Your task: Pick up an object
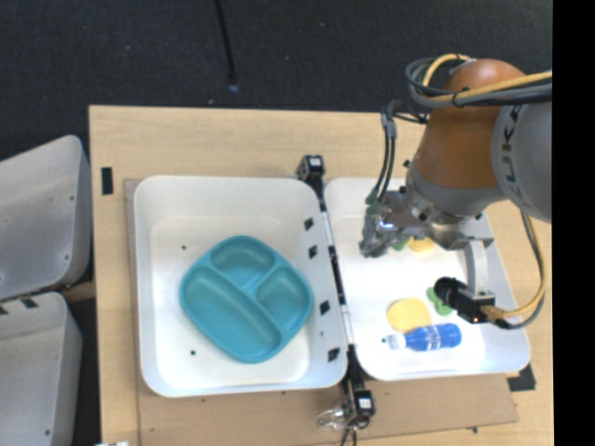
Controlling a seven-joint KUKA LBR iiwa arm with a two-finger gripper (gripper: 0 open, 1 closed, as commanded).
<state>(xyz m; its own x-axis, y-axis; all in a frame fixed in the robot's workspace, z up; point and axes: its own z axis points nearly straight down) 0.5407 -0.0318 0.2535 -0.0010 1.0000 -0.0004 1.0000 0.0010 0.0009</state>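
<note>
A pale wooden bench (232, 124) is standing on a dark floor, carrying two shallow white bins side by side, with black clips running down the seam between them.

Nearest the camera, in the right bin (507, 356), a small blue bottle (426, 339) is lying on its side with its white cap pointing left. Just behind it and touching it, a yellow object (407, 313) is resting. Just right of that, a bit of green (433, 295) is peeking out beside a black fitting (457, 297) that carries a cable looping off to the right.

In the left bin (153, 221), a teal tray (245, 296) with three compartments is lying flat near the middle, tilted at an angle to the bin walls.

Farther back, over the right bin, the arm (469, 147) is reaching in from the right, its orange band sitting above the grey wrist, cables curling over the top. The jaws (379, 240) are hanging low at the bin's far left part, close to the seam. How far they are standing open cannot be told from this angle, nor whether anything is between them. Just beside them, partly under the wrist, a small green piece (399, 243) and another yellow piece (421, 244) are lying on the bin floor.
</note>
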